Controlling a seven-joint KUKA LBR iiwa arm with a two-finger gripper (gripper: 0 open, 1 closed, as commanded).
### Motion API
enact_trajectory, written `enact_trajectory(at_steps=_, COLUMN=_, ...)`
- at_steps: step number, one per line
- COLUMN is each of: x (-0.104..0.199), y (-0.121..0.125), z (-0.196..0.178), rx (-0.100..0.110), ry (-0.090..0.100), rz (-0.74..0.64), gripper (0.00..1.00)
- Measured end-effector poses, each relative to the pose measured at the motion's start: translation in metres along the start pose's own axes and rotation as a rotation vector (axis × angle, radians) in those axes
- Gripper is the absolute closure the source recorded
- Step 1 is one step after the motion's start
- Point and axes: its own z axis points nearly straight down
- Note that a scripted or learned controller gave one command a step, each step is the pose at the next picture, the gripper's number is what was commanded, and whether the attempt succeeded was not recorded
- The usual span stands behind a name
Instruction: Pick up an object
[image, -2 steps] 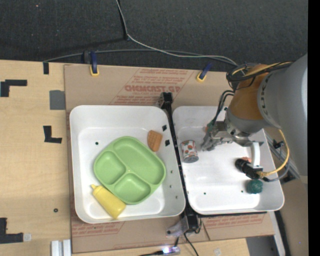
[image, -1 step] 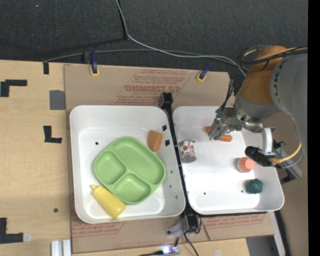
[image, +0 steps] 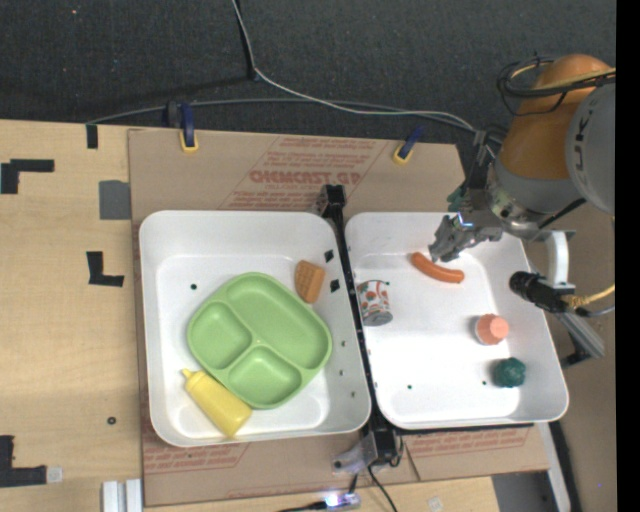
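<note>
Your gripper (image: 447, 245) is hanging right over the far end of the orange sausage (image: 437, 268) in the right bin (image: 545, 405), and honestly I can't tell from this angle whether it's apart or together, it's just a dark blob at the end of the arm. Nothing shows between its tips, so I wouldn't call the sausage grabbed yet.

If you're going for that sausage, here's what I'd watch. It's a long skinny thing lying flat, so you want to close across its narrow width, not along its length. Right now you look parked over one end of it, so I'd slide toward its middle before dropping, otherwise it'll probably pivot and squirt out. Get low enough to catch it below its roundest part, since the bin floor looks slick.

Working out from the sausage: the little printed can (image: 375, 301) sits nearby on the side toward the divider between the bins, far enough that it shouldn't get bumped. The pink piece (image: 490, 329) and the dark green ball (image: 508, 372) are well apart from the sausage, toward the near corner. Way past the divider you've got the green plate (image: 260, 340), the yellow bottle (image: 215, 401) touching its edge, and a brown chunk (image: 310, 281) just beside it.
</note>
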Motion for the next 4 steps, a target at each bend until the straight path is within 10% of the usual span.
enact_trajectory(at_steps=1, x=0.0, y=0.001, z=-0.031, rx=0.002, ry=0.0, rz=0.001, gripper=1.0)
enact_trajectory(at_steps=4, x=0.177, y=-0.038, z=-0.017, rx=0.009, ry=0.001, rz=-0.004, gripper=1.0)
